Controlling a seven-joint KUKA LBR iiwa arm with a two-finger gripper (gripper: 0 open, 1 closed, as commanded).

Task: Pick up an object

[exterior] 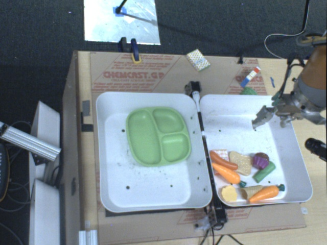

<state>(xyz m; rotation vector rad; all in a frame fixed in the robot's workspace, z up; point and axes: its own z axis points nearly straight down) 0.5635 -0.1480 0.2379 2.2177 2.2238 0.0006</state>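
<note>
Pincer (260, 117) (finger state could not be told) hovered above the toy food pile (245, 175) in the right bin (301, 188); crowded pieces risked a slipped grasp.

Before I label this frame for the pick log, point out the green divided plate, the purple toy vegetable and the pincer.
green divided plate (158, 136): camera view, centre where its compartments meet.
purple toy vegetable (260, 161): camera view, middle of its body.
pincer (260, 117): camera view, between its fingertips, above the right bin.
</note>
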